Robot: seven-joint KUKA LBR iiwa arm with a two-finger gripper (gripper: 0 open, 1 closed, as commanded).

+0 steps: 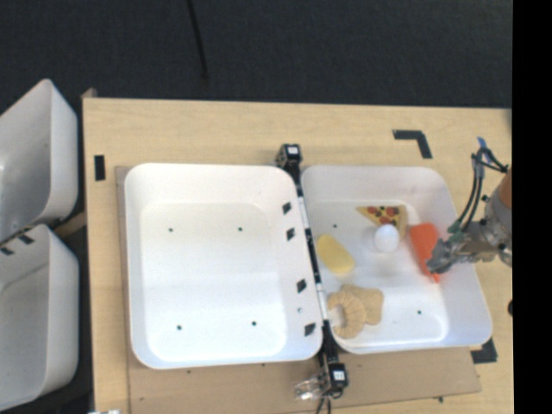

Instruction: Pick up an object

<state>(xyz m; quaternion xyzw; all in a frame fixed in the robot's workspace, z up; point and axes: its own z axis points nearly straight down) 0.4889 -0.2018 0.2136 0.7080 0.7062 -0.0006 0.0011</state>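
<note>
Camera view: unlabelled orange block (423, 243) beside claw (442, 261)

Even, bright overhead light, no hard shadows. The two white bins (207, 261) nearly blew out, with soft grey shading along their inner walls only. The desk (259, 132) read a flat tan; the floor (259, 33) beyond it went nearly black. The whole frame was soft and low in resolution, small things blurred at the edges. No obvious lens bending.
</note>
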